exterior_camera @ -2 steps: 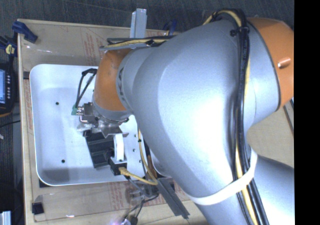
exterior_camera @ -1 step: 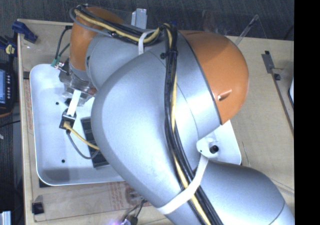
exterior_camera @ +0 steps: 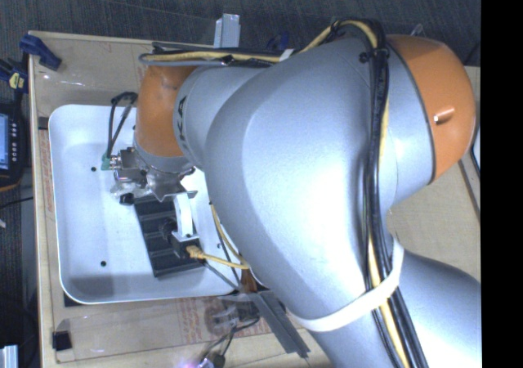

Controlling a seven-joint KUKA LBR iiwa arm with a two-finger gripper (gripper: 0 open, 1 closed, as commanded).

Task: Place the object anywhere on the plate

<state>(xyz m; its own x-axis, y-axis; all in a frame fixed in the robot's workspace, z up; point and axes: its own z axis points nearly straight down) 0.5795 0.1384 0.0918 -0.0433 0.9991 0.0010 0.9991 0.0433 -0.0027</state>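
Observation:
My gripper (exterior_camera: 129, 182) hangs low over the left white bin (exterior_camera: 78, 219), close to its middle, with its metal wrist parts just above the bin floor. The grey arm (exterior_camera: 310, 186) with its orange band (exterior_camera: 159, 113) crosses the view from the right. It hides the right side of this bin and nearly all of the bench beyond it. I can make out nothing between the gripper and the bin floor.
Two small dark specks (exterior_camera: 104, 263) mark the bin floor. Blue clamps (exterior_camera: 39, 51) sit on the wooden bench frame at the top left. A black device (exterior_camera: 11, 141) stands at the left edge.

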